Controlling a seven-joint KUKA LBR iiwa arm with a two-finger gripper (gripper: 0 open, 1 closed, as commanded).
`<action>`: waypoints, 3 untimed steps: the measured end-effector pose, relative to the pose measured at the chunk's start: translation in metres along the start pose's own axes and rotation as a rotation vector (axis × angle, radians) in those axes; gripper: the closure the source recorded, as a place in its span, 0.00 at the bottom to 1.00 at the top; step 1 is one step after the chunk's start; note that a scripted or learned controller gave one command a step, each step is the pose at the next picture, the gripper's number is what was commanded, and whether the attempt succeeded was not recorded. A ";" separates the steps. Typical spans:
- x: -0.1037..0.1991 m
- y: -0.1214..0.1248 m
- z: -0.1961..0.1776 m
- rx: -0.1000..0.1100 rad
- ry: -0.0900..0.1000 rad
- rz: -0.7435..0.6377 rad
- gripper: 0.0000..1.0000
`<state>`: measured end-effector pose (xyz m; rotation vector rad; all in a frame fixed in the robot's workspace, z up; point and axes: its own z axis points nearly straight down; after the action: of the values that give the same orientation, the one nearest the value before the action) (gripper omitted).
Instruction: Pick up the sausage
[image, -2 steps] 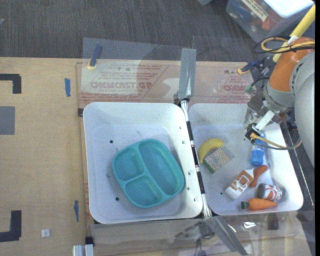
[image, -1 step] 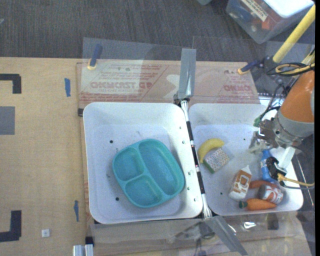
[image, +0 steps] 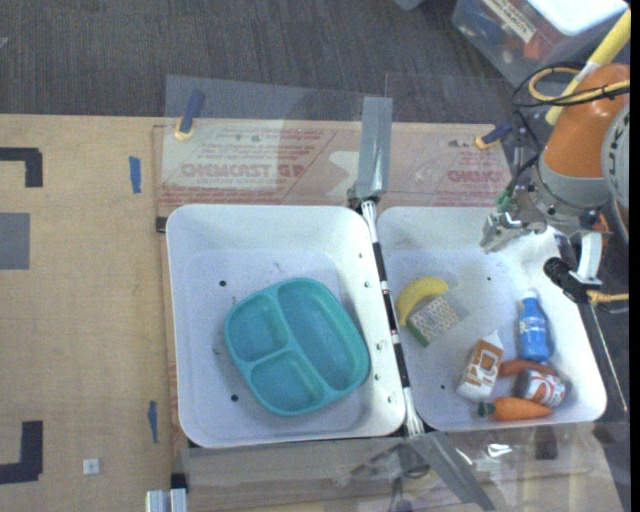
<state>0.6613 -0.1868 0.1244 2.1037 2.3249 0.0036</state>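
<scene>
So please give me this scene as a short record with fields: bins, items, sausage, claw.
left bin: holds a teal divided plate
right bin: holds banana, blue bottle, carton, carrot, small can
sausage: reddish piece between carton and can, partly hidden
claw: over the right bin's far edge, apart from the items
</scene>
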 end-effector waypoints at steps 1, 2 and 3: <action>0.027 -0.078 -0.053 0.006 0.003 0.031 1.00; 0.062 -0.044 -0.122 0.003 0.000 0.298 1.00; 0.072 -0.019 -0.128 0.003 0.000 0.406 1.00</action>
<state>0.6342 -0.1173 0.2520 2.5312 1.8549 0.0020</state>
